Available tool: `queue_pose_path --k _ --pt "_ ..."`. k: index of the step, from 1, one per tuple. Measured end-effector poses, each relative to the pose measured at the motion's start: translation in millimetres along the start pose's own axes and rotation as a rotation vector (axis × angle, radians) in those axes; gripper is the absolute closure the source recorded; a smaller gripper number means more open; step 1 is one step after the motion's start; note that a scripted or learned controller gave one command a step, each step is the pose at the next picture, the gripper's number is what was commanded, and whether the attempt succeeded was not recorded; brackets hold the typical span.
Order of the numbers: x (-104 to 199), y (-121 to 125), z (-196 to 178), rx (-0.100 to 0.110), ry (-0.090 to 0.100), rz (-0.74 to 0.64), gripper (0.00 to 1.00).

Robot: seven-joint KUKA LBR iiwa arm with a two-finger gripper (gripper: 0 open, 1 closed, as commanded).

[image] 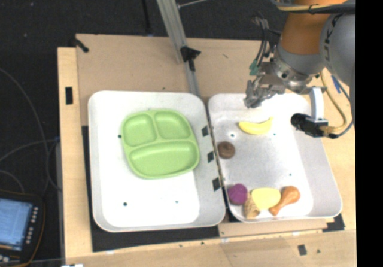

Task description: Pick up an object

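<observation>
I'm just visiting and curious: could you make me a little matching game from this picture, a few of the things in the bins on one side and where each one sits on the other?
Things:
1. green divided plate
2. banana
3. brown round piece
4. purple round piece

Places:
A. near corner of the right bin, next to a yellow piece
B. just below the gripper
C. alone in the left bin
D. right bin, close to its left wall, about halfway along

Pairs: 1-C, 2-B, 3-D, 4-A

Grey arm (pixel 341 32), orange band, cables
</observation>
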State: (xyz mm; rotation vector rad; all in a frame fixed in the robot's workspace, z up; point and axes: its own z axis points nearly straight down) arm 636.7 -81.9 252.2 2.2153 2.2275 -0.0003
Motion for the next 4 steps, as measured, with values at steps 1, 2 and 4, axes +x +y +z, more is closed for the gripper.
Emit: queue_pose_path --k 1,2,4 --pt "58.0 6.7 -7.3 -0.002 0.0 -0.002 1.0" --pt "119.2 19.0 -5.4 -0.002 0.001 -0.003 1.0" --pt "164.8 14.8 0.7 0.001 -0.001 0.002 0.0"
